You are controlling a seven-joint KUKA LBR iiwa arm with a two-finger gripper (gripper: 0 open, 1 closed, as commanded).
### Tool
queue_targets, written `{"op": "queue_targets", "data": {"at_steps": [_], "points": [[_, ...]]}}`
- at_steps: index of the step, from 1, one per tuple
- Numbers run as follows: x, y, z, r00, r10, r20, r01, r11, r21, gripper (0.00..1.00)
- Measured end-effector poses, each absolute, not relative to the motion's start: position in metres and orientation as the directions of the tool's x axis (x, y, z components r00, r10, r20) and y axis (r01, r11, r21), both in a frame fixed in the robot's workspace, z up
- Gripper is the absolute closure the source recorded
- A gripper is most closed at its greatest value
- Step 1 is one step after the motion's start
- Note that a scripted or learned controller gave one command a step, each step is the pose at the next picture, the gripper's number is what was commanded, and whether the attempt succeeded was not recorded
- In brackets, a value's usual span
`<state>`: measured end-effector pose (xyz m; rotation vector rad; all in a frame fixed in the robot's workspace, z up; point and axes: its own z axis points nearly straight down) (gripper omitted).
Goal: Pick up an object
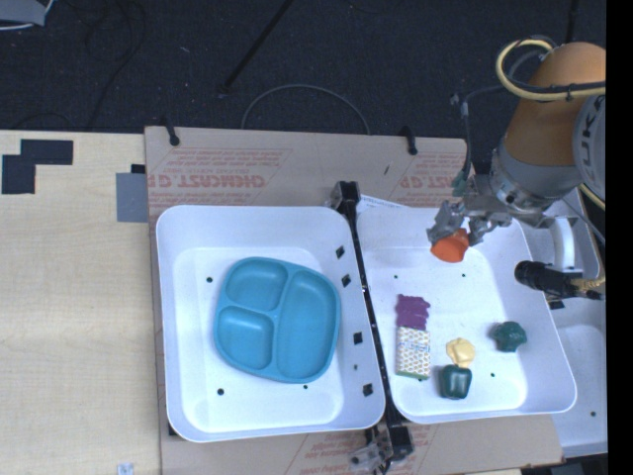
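A desk (69, 295) is carrying two white bins side by side, the left bin (188, 236) and the right bin (534, 389). One grey arm (549, 137) is reaching in from the right over the right bin's far end. One blue divided plate (277, 318) is lying in the left bin. The pincer (461, 228) is hanging over the right bin's far part, with one orange object (450, 248) sitting right under its tips; whether it is gripping that object, or how far it is parted, I cannot tell. Five smaller things are lying in the right bin's near half: one patterned packet (413, 351), one purple piece (412, 311) touching its far end, one green block (455, 382), one teal lump (510, 336) and one yellow piece (460, 351).
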<state>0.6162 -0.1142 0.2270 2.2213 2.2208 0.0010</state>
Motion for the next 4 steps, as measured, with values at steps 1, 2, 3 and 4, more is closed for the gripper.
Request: {"op": "queue_targets", "data": {"at_steps": [1,2,3,4], "points": [[0.611,-0.06,0.235,-0.003,1.0,0.002,1.0,0.003,-0.004,1.0],[0.602,-0.018,0.236,-0.003,1.0,0.002,1.0,0.003,-0.005,1.0],[0.59,0.031,0.223,-0.004,1.0,0.002,1.0,0.004,-0.006,1.0],[0.582,0.092,0.224,-0.005,1.0,0.002,1.0,0.005,-0.005,1.0]]}}
